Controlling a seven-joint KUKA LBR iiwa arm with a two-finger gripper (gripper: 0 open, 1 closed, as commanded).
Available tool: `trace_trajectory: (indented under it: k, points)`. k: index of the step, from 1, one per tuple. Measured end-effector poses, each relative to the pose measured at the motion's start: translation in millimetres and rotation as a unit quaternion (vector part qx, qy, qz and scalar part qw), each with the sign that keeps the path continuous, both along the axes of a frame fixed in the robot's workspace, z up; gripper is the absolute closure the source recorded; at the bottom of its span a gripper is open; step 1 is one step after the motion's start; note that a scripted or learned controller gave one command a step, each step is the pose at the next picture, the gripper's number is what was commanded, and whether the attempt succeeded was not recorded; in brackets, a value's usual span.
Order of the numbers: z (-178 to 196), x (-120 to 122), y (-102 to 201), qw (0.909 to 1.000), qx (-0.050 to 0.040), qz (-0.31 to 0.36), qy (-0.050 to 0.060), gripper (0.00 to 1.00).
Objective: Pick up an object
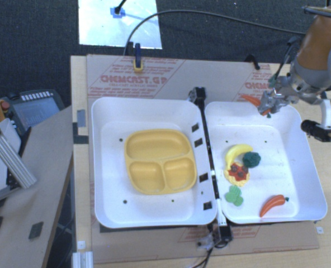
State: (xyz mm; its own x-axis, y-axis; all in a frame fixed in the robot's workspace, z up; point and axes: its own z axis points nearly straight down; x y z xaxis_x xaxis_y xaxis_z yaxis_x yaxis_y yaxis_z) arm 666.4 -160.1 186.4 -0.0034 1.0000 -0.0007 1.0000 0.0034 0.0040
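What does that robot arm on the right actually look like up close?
The arm is a rounded grey body with a broad orange band above the wrist. At its tip sits a small metal gripper, grey and boxy, with thin dark cables running along it. A white curved piece hangs beside the wrist.

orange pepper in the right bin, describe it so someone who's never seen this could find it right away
Start at the right bin, the one without the yellow tray. Go to its near right corner: the orange pepper lies there alone, apart from the cluster of banana, dark green broccoli and pale green piece. It is the bin's long, curved orange item with a dark stem tip.
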Motion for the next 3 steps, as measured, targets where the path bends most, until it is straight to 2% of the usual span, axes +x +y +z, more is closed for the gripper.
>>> trace_trajectory:
  k: [1,2,3]
  points:
    - [52,1,0,1.0,-0.0004,0.001,-0.001,1.0]
    - [42,-19,43,1.0,0.0006,0.001,0.002,1.0]
    - [35,-30,99,1.0,0.001,0.003,0.002,1.0]
